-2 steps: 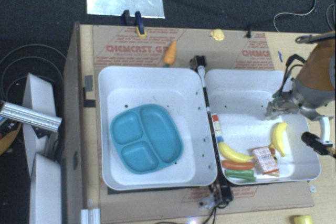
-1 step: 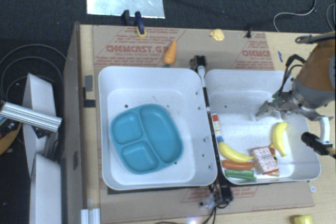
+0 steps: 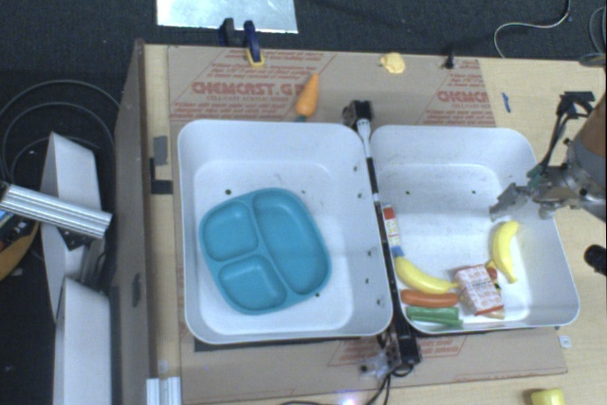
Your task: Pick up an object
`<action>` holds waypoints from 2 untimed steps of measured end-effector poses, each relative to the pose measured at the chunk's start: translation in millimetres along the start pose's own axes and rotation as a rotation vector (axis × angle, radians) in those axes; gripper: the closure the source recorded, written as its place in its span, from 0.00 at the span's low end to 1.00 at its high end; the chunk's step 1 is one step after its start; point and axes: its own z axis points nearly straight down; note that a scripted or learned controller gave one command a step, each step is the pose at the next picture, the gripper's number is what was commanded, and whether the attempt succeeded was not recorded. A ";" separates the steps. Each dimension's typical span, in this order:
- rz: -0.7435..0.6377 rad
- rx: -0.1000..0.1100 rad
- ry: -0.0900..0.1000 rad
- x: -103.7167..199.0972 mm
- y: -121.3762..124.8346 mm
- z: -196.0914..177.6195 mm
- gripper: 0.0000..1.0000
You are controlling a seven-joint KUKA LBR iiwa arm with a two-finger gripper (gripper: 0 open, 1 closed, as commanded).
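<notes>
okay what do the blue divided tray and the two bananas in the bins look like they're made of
Blue divided tray: probably moulded plastic, matte to slightly satin; one uniform colour, with smooth rounded compartment walls.

Bananas and: likely plastic or rubber toy fruit; the yellow is even and unblemished, with a faint sheen. Real fruit can't be ruled out at this resolution.

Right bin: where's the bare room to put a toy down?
The right bin's back half, between the divider and gripper, is bare. Its front is crowded: two bananas, hot dog, green bean, packet.
</notes>
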 end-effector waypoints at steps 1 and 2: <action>0.001 0.007 0.004 5.3 -25.4 97.1 0.00; -0.001 0.002 0.001 4.7 -22.9 82.4 1.00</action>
